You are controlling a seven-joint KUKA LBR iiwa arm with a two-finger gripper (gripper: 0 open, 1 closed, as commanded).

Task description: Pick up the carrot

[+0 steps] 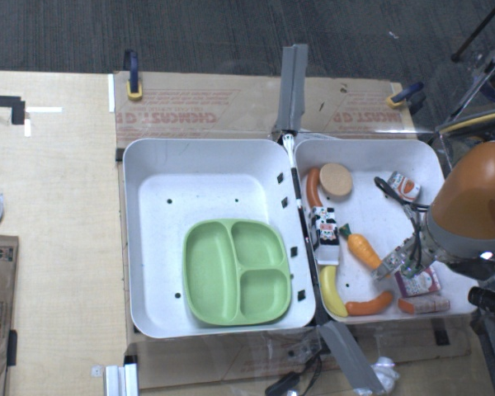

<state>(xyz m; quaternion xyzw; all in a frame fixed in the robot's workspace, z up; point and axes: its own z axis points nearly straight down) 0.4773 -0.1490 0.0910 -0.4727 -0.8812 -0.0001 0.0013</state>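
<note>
Orange against the white plastic, the carrot lay in the right bin, near its middle, slanted with its green top toward the upper left and its tip toward the lower right. The claw hung low just to the right of that tip, near it but apart from it so far as the slant allowed a judgement, and nothing could be seen between its fingers; whether they stood wide or narrow could not be told. To do the step well, the claw would probably need to shift left over the thick middle of the carrot, turn so the fingers closed across its width rather than along it, and come down squarely, since the smooth tapered body looked likely to slip out of an end grasp. Crowding was a risk: a sausage and a banana lay below the carrot, a small printed packet sat right under the wrist, and a round biscuit-coloured disc rested further up. In the left bin sat a green divided plate. Both bins stood on a pale wooden counter backed with brown cardboard held by clamps, with dark carpet beyond.
</note>
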